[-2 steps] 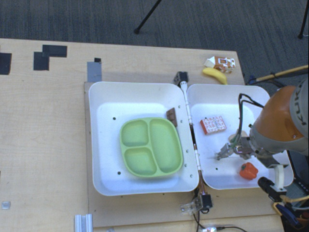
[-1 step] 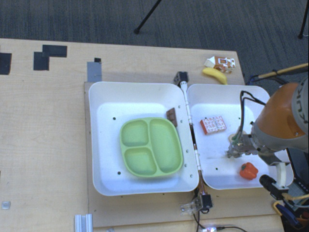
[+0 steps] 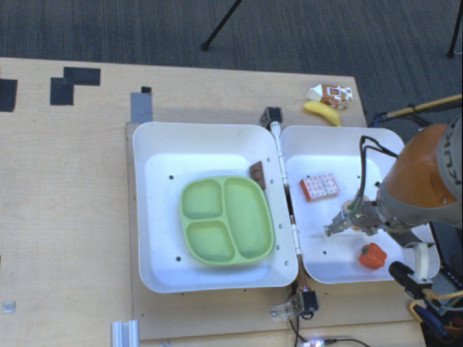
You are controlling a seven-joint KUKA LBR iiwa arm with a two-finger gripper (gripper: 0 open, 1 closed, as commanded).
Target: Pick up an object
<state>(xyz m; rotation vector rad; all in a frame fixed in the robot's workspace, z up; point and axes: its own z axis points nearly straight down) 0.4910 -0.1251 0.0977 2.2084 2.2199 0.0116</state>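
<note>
My gripper (image 3: pixel 337 225) hangs over the middle of the right bin (image 3: pixel 318 147), its fingers pointing left and down, with nothing visible between them. A red strawberry-like toy (image 3: pixel 372 256) lies on the bin floor just right of and below the gripper. Further back, up and left of the gripper, a small red and white patterned packet (image 3: pixel 319 186) lies flat. In the left bin (image 3: pixel 152 194) sits a green three-compartment plate (image 3: pixel 226 220).
A small brown piece (image 3: pixel 256 170) leans at the left bin's right wall. Outside the bins, behind the right one, lie a yellow banana (image 3: pixel 321 111) and a small carton (image 3: pixel 333 93). Cables and clips (image 3: pixel 304 303) sit at the front edge.
</note>
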